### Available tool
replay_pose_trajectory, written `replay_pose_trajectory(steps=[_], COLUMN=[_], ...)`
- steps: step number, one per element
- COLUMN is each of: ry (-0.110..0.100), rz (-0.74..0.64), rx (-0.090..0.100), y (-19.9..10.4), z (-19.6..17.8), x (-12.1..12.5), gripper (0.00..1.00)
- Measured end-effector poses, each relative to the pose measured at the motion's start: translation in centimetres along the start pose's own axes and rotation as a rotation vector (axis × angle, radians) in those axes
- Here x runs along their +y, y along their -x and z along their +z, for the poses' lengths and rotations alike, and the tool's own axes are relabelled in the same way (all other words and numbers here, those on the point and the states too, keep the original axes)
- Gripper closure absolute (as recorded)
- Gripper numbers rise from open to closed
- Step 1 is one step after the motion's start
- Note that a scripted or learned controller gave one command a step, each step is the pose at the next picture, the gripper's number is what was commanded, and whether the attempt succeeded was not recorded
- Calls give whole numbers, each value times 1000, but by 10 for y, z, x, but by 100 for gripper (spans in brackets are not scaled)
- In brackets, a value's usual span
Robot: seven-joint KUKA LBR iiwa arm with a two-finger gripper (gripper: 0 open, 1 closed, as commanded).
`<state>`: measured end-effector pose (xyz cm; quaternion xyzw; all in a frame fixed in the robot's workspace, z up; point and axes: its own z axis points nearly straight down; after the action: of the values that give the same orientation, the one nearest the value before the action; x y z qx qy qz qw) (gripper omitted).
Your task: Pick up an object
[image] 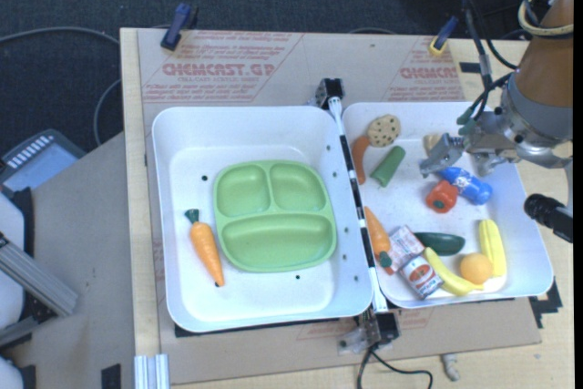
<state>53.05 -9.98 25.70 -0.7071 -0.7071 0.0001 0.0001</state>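
My gripper (463, 161) hangs over the upper right part of the right bin (537, 232), open, its grey fingers (437, 156) spread to either side. Just below it lie a blue toy (471, 187) and a red toy (442, 198), touching each other; nothing is held between the fingers. Further left in the same bin are a cookie (383, 129), a green pickle (388, 166) and an orange piece (362, 156). Toward the front lie a dark green cucumber (443, 242), a red-labelled can (420, 276), two bananas (492, 246) and an orange (475, 269).
The left bin (178, 150) holds a green divided plate (273, 216) and a carrot (206, 249) beside it. Another carrot (375, 232) lies against the divider between the bins. A small packet (406, 242) sits beside the can. Clamps hold the board's far edge.
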Motion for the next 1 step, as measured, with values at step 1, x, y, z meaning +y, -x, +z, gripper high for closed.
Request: replay_pose_trajectory(steps=[1], ry=[-2], rz=[1], rx=[0], y=[53], z=[83], x=[10], gripper=[0])
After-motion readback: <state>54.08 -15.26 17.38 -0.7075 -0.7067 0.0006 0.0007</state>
